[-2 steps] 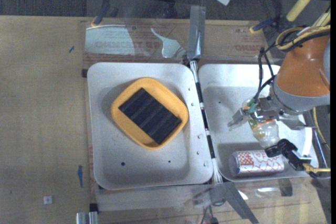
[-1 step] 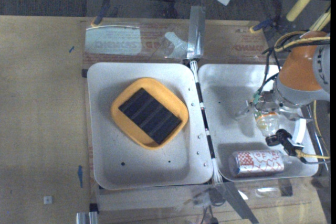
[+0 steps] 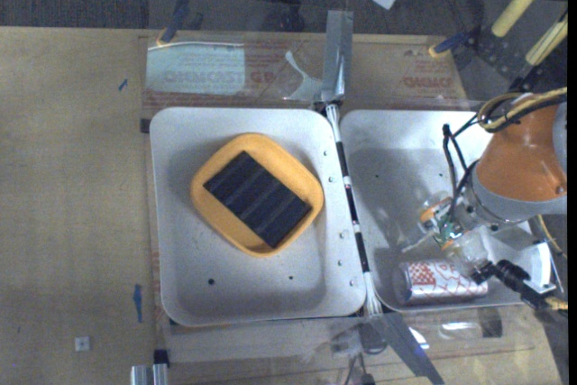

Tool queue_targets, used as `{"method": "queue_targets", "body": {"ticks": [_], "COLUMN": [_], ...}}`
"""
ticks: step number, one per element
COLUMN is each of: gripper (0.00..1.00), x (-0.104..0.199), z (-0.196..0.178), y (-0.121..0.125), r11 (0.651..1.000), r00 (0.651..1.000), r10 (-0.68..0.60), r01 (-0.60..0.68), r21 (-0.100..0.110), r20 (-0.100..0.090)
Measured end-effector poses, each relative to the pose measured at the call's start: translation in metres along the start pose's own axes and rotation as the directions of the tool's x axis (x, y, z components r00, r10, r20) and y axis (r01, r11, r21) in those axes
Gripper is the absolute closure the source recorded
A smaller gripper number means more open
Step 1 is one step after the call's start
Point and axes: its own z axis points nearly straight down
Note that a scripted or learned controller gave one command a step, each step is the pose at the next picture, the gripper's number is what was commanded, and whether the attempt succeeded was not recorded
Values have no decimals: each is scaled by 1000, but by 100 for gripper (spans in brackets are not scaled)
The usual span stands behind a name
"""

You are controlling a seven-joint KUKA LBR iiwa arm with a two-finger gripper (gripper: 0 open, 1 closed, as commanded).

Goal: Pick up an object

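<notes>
Can [image 3: 442,280], patterned red and white, lies lengthwise left-right beneath claw [image 3: 451,234], whose state I cannot tell.

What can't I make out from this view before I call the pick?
- Gripper: fingers hidden under the wrist and cables in the camera view, so their state and any contact are unreadable.
- Red-and-white patterned object in the right bin: too small and blurred to identify; its right end is covered by black arm hardware.
- Orange tray in the left bin: the dark insert's material is unclear.
</notes>
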Motion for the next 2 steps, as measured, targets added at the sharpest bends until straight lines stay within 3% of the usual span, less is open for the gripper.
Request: {"method": "queue_targets", "body": {"ticks": [1,2], "gripper": [100,100], "x": [-1,44], "z": [-9,-150], "y": [0,12], "r11": [1000,959], "r00": [1000,959], "r10": [4,-282], "r01": [-4,282], "r21": [-3,8], "r20": [2,-8]}}
